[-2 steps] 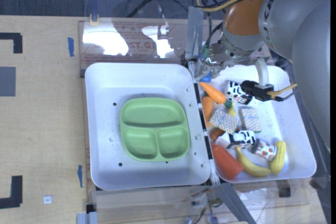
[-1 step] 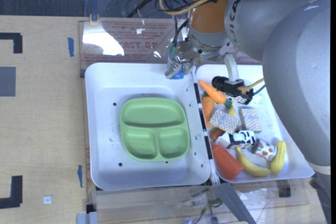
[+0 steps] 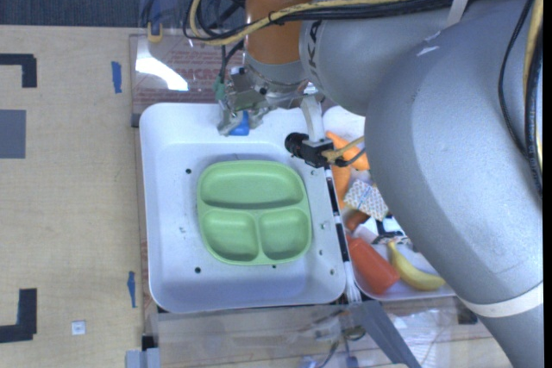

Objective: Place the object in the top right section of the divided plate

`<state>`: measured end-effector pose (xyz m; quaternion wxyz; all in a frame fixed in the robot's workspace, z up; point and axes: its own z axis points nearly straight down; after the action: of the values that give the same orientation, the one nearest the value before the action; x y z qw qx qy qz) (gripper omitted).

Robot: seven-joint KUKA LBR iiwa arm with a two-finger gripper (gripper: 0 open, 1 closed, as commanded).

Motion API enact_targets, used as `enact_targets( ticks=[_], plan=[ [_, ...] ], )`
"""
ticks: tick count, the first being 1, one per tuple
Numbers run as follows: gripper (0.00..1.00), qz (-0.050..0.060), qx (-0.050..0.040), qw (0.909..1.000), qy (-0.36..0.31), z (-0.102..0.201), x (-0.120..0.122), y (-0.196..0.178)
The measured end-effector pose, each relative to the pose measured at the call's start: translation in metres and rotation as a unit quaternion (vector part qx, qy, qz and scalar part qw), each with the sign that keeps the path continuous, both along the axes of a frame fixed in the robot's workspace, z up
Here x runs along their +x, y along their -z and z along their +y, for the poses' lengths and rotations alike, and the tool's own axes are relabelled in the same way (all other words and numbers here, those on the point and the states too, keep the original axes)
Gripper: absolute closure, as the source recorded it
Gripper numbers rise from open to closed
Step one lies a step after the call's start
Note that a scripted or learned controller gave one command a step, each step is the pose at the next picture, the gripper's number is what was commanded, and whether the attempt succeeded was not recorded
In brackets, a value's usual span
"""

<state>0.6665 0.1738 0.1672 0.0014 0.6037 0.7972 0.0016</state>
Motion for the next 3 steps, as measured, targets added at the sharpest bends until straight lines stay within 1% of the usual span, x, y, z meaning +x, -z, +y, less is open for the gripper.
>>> enact_targets(
  ticks=[1, 2, 3],
  plan=[
    [1.0, 0.004, -0.0007, 0.9949, -0.1, 0.018, -0.001, 0.043],
    [1.0, -0.018, 0.0017, 0.9859, -0.166, 0.044, -0.059, 0.066],
    [1.0, -0.018, 0.0068, 0.9995, 0.025, 0.033, -0.104, 0.063]
  ],
)
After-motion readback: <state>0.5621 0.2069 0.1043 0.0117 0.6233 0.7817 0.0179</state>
